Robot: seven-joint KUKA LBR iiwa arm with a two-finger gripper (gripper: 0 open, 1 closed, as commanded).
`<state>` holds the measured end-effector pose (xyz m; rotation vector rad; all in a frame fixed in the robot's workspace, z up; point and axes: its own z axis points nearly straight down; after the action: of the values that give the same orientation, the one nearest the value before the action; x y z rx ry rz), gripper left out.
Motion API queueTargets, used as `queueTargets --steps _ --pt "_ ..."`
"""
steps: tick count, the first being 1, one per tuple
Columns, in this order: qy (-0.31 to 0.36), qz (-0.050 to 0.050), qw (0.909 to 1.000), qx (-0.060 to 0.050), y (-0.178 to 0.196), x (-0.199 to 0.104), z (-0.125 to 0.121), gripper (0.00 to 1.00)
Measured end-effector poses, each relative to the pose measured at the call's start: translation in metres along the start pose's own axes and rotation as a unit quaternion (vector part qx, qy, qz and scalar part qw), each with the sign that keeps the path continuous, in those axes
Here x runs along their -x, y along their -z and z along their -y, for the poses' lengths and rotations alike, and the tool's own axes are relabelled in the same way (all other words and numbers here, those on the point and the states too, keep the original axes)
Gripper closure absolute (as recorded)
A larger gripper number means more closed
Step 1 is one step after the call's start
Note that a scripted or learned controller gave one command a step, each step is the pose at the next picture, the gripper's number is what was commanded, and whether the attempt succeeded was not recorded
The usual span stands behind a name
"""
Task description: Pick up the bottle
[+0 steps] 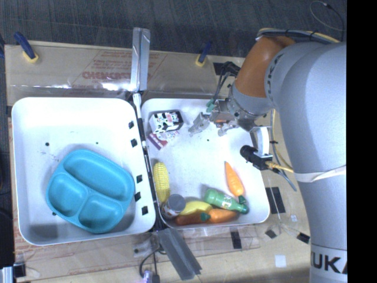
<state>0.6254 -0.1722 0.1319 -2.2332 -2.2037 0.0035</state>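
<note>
While above bin, gripper (205,122) open, unladen.

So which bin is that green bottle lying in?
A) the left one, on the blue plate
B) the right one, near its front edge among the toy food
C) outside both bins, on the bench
B: the green bottle lies on its side in the right bin, beside a carrot and a banana.

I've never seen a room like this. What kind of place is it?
Probably a robot testing lab, not a kitchen. A big grey arm reaches over two white bins on a bench, and the food, like the corn and carrot, looks like toys.
</note>
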Motion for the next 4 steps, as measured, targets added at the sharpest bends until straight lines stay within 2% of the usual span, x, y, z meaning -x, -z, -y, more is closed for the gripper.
queueTargets --steps 1,2,3,4 --pt "-0.061 0.001 0.9981 0.002 0.041 0.032 -0.008 0.00" --pt "-0.094 0.000 0.9956 -0.001 -0.042 -0.005 0.113 0.00" --pt "-0.173 0.000 0.9849 0.000 -0.042 -0.060 0.123 0.00" --pt "-0.171 0.000 0.9852 -0.001 -0.033 -0.059 0.124 1.00"
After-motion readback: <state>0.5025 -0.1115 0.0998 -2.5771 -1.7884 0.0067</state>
